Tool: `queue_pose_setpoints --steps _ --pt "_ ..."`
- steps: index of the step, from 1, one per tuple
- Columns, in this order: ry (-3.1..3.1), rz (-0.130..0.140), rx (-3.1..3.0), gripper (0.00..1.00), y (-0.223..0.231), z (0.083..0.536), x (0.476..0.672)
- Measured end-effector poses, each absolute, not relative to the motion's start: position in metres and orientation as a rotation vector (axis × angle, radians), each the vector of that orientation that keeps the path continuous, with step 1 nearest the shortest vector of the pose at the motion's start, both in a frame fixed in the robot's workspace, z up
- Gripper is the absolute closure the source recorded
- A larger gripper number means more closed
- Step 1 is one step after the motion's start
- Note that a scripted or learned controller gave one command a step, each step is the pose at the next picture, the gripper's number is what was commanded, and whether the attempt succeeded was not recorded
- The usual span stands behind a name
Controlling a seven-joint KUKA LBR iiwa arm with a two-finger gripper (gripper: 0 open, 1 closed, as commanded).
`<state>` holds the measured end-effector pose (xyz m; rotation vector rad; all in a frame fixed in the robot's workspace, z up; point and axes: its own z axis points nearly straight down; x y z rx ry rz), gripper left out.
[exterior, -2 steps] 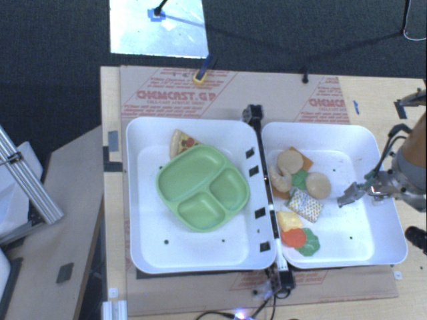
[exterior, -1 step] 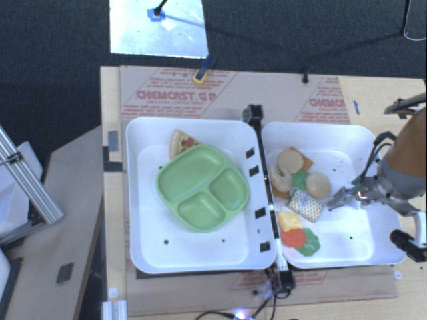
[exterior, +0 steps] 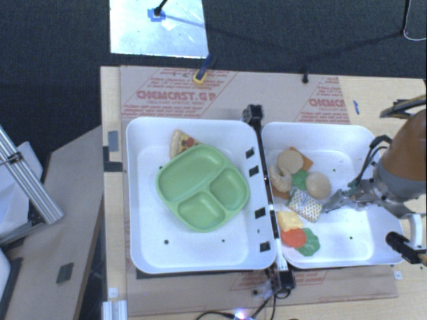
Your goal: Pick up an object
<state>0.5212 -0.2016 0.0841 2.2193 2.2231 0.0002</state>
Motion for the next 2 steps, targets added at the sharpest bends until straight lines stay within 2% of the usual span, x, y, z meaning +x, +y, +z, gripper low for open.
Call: queue_pose_setpoints --steps 1,2 --pt "2.221 0.003 2.218 1.0 -0.202 0.095 0.522" --pt "2.223 0.003 2.214 1.0 -0.195 0.155 0.522"
